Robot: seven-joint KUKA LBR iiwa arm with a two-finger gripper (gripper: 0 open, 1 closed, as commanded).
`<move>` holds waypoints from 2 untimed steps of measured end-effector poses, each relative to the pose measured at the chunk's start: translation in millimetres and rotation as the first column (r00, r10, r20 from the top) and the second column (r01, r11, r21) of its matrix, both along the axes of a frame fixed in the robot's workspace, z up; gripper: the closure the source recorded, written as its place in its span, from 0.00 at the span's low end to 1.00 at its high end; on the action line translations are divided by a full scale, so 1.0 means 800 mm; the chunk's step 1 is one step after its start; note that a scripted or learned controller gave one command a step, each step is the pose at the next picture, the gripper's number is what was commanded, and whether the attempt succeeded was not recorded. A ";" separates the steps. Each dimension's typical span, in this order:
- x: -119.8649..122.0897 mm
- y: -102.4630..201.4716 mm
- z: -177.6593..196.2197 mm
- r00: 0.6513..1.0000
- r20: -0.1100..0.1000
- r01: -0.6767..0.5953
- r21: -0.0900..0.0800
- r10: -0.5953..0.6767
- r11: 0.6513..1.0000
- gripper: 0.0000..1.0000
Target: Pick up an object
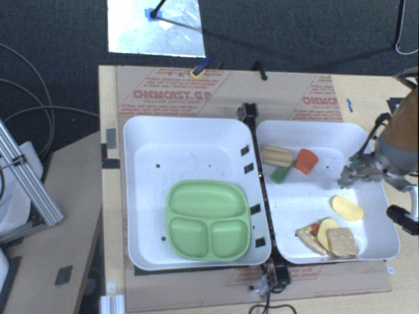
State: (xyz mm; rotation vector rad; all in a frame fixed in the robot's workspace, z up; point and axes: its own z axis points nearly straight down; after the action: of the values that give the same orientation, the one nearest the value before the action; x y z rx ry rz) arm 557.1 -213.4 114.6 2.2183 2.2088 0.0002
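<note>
Camera view, from above: cardboard-covered bench [177, 90] on dark carpet [52, 18], shiny sheet [156, 17] beyond. Green divided tray [208, 219] in left bin [144, 142]. Right bin [308, 133] holding wooden block [276, 156], red piece [306, 161], yellow slice [347, 208], bread [342, 242]. Gripper [352, 175] low over right bin, near yellow slice, nothing seen gripped; finger spread impossible to tell.

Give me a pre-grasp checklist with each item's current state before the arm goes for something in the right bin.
1. Targets present in right bin: ok; yellow piece, orange carrot, wooden block and a food pile.
2. Yellow piece stands apart from its neighbours: ok.
3. Gripper over right bin, near its right wall: ok.
4. Gripper directly above a target: not ok; it sits up and beside the yellow piece.
5. Gripper free of any object: cannot tell.
6. Green divided plate out of the way in left bin: ok.
</note>
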 end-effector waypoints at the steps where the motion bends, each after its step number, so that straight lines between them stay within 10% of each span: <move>1: -0.070 0.074 -0.040 1.000 -0.012 -0.006 0.011 0.006 1.000 1.00; 2: -0.088 0.152 -0.038 1.000 -0.007 -0.012 0.010 0.012 1.000 1.00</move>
State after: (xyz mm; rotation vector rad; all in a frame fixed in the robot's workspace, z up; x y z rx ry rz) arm 486.5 -91.5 84.1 2.2140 2.2306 0.0028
